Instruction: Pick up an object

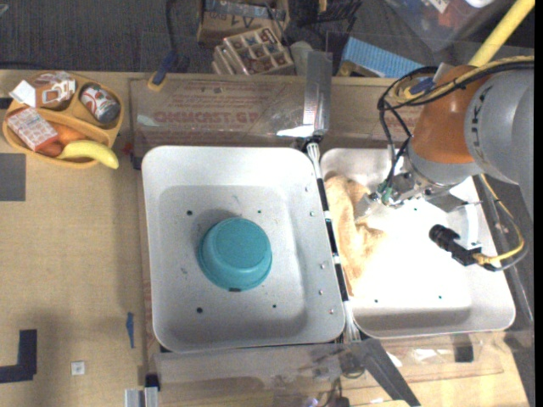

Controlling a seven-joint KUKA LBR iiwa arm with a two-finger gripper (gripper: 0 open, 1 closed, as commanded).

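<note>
Tan soft cloth-like item (pixel 349 227) bunched along left wall of right bin (pixel 441 312); teal bowl (pixel 236 253) upside down in left bin (pixel 170 185).
Arm's gripper (pixel 382 195) sits low in the right bin, just beside the cloth's upper right edge, maybe touching; finger state cannot be told from this angle, nothing visibly held. Cloth judged light, limp, non-fragile, will drape and may slip out of a shallow pinch; best taken at a raised fold near its middle, not the flat edge pressed to the wall. Bowl judged light, rigid, smooth plastic; upside down it offers a rounded base, likely slippery and too wide, so rim pinch is unavailable. Cloth looks the easier target.
</note>
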